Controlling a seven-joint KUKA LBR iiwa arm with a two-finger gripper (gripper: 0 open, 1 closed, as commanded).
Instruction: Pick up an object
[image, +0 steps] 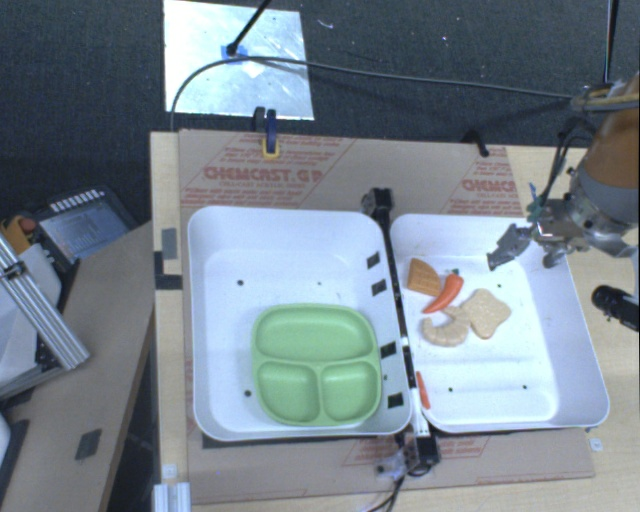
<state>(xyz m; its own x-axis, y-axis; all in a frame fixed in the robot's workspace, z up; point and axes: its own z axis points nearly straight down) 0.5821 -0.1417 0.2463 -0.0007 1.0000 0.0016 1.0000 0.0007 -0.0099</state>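
The right white bin (560, 390) holds a small cluster of toy food: an orange cracker-like wedge (423, 276), an orange-red carrot (446, 291), a tan slice of bread (486, 313) and a pale curved piece (445, 332). My gripper (528, 246) hangs over the bin's upper right part, up and to the right of the food and apart from it. Its fingers stand spread with nothing between them. The grey arm with its orange band (612, 150) comes in from the right.
The left white bin (215, 250) carries a green three-compartment plate (315, 363). A black divider clip strip (392, 300) runs between the bins. A thin orange stick (422, 390) lies at the right bin's left wall. Cables cross behind the bench.
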